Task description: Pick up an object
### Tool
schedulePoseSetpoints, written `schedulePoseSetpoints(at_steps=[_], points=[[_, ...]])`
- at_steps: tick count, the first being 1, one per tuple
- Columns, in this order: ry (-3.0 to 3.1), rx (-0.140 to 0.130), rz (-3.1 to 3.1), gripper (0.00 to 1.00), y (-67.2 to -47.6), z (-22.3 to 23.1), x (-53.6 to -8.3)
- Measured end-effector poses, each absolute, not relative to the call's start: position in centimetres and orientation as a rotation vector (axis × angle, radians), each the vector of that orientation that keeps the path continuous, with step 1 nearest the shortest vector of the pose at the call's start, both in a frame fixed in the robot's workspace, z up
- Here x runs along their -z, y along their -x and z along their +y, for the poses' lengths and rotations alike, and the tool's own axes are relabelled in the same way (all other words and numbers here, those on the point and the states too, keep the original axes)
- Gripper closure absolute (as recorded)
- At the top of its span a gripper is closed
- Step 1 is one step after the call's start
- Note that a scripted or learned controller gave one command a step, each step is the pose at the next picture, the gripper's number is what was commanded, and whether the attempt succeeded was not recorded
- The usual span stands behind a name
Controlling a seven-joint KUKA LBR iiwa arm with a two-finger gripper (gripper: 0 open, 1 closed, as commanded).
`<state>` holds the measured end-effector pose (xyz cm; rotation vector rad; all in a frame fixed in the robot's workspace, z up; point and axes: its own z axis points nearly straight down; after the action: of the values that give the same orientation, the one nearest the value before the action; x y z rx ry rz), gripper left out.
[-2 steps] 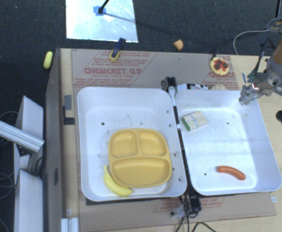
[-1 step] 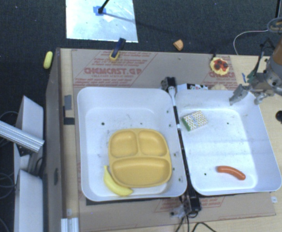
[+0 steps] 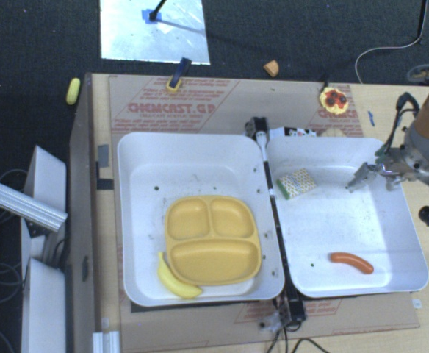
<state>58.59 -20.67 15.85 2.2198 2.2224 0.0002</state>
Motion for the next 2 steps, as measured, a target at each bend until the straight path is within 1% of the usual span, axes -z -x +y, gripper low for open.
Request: schedulePoseSetpoints(at_steps=[1, 2], points=[[-2.218, -0.002, 2.225, 0.00, -57.8, -13.6, -13.1], [-2.220, 0.000, 2.222, 0.00, -56.5, -16.6, -8.4]])
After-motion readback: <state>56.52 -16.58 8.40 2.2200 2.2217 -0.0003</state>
